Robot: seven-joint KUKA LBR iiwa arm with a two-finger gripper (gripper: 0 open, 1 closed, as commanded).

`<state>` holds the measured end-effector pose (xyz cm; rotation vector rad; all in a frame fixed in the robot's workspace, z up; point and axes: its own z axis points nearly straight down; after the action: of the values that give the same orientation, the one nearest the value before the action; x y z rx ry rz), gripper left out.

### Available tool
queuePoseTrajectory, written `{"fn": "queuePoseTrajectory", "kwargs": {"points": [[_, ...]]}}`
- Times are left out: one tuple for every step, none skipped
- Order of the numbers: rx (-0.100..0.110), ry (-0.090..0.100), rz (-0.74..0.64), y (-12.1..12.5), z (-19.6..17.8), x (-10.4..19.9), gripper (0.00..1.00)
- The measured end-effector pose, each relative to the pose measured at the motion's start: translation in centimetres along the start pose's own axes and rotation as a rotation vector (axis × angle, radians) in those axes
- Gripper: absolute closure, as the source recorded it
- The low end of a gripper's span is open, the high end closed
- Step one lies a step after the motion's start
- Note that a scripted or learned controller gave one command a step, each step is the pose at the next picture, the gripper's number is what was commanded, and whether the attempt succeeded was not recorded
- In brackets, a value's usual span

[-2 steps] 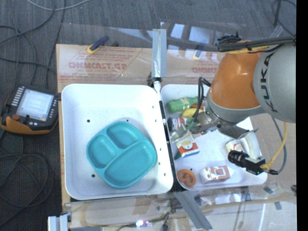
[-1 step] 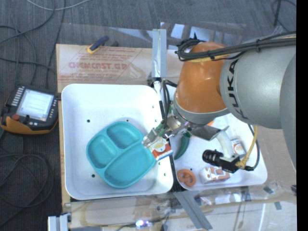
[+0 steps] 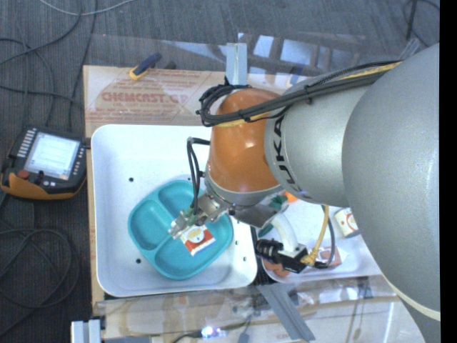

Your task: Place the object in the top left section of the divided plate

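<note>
White bin, teal divided plate, gripper above

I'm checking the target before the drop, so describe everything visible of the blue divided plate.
The round teal-blue divided plate, plastic by its look, lies flat in the left shallow white bin, toward that bin's lower right. Raised ridges split it into sections. The pincer and the orange-banded wrist cover its upper right part. A small white and red object sits over its lower right section, just beneath the pincer; whether it rests on the plate cannot be told.
</note>
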<state>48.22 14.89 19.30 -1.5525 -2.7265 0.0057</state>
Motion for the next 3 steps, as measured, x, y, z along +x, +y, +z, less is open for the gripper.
{"fn": "queuePoseTrajectory", "kwargs": {"points": [[-0.002,-0.003,-0.001,-4.7,-0.5,-8.1,1.0],[-0.001,-0.001,-0.198,4.4,1.5,-2.8,1.0],[-0.001,-0.002,-0.073,-0.6,-2.2,-5.3,1.0]]}}
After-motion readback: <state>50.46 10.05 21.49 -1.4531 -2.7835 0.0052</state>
